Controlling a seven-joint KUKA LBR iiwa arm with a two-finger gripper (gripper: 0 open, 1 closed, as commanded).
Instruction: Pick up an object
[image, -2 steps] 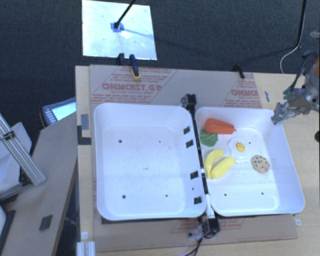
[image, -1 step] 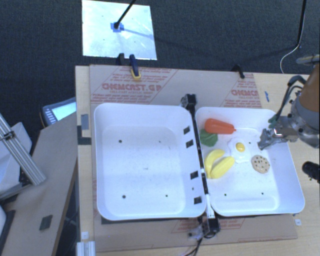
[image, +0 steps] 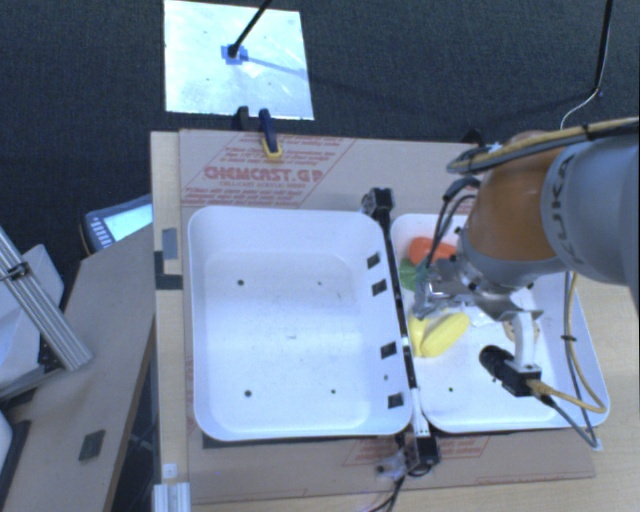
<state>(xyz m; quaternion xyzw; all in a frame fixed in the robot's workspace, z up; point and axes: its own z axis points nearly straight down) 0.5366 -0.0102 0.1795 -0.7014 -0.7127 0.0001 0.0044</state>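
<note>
Yellow object (image: 443, 334), banana-like in shape, is lying in the right bin (image: 470, 405), close to the divider (image: 398, 320) where the two bins meet, and you are looking at the likeliest target for this pick. The gripper (image: 440, 295) is hanging right above it, at the end of the arm (image: 540, 215) that is covering much of that bin, and it is sitting just beside or on the yellow object's upper edge; you cannot tell from this angle whether the fingers are released or clenched, and nothing is showing as held. An orange object (image: 421, 247) and a green object (image: 410, 272) are lying farther back along the divider from the yellow one, partly hidden by the wrist. The left bin (image: 290, 330), across the divider, is showing bare white floor. Judging from this, you are risking a miss: the yellow object is lying so close to the divider that a finger could be landing on the bin wall or on the object itself, pushing it aside rather than straddling it. Its rounded, smooth-looking body could also be slipping out under a squeeze. The green object nearby could be getting nudged or caught along with it.
</note>
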